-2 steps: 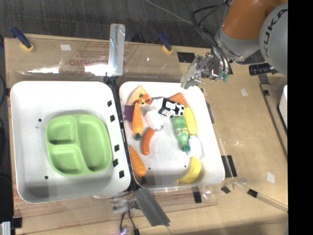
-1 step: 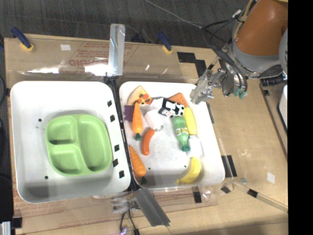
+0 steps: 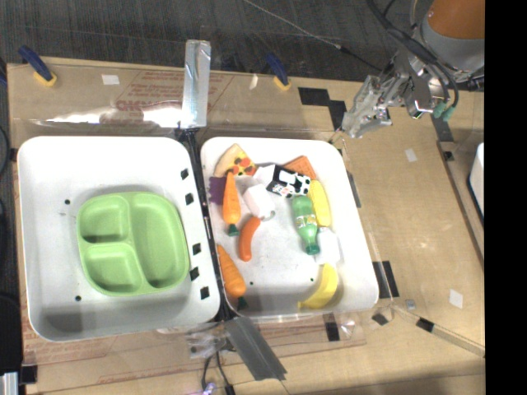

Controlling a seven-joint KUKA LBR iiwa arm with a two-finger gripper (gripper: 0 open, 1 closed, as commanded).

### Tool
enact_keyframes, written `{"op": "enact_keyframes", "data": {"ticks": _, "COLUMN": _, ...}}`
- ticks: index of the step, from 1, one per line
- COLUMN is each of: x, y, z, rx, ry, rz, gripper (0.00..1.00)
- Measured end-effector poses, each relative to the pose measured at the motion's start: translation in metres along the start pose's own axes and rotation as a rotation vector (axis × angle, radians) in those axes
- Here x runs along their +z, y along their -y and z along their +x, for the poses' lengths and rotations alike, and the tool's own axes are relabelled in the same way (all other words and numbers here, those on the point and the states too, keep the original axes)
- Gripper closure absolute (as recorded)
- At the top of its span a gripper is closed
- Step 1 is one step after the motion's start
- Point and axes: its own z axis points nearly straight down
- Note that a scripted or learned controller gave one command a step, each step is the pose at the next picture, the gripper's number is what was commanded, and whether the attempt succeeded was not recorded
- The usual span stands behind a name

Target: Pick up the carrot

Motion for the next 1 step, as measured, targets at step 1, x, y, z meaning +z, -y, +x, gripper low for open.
{"op": "enact_keyframes", "data": {"ticks": 1, "x": 0.0228, "y": 0.0056, "z": 0.0656, "rx": -0.166, "ry": -0.003, "rz": -0.001, "gripper": 1.00}}
